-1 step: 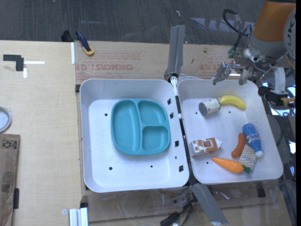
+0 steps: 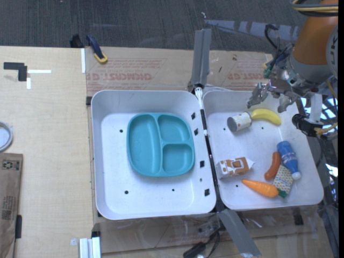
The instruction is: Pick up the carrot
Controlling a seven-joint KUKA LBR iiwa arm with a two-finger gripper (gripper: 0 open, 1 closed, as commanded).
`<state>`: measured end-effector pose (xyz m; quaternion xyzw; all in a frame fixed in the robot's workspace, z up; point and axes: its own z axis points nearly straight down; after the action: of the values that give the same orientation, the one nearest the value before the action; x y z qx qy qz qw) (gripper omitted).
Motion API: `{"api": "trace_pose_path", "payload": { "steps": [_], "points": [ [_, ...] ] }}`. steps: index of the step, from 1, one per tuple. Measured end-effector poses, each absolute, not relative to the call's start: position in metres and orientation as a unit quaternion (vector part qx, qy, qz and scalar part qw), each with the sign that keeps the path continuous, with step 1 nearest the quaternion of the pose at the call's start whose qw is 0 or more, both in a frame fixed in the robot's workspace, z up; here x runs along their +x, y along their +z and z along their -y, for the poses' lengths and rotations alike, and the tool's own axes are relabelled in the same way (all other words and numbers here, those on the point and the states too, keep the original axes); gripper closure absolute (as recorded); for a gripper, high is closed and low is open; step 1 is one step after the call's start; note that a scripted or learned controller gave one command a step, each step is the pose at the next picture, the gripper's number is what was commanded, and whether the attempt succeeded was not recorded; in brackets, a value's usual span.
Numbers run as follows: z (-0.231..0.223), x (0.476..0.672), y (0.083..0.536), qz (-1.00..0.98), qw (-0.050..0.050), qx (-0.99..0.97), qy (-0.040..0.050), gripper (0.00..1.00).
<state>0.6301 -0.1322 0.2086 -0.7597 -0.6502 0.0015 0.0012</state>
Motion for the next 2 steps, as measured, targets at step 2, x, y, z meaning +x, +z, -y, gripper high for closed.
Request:
{"api": "trace_pose_path", "payload": {
  "steps": [2],
  "points": [
    [0.189,0.587,0.217,0.738,-0.001,-0.674,0.0005,0.0]
  ]
}}
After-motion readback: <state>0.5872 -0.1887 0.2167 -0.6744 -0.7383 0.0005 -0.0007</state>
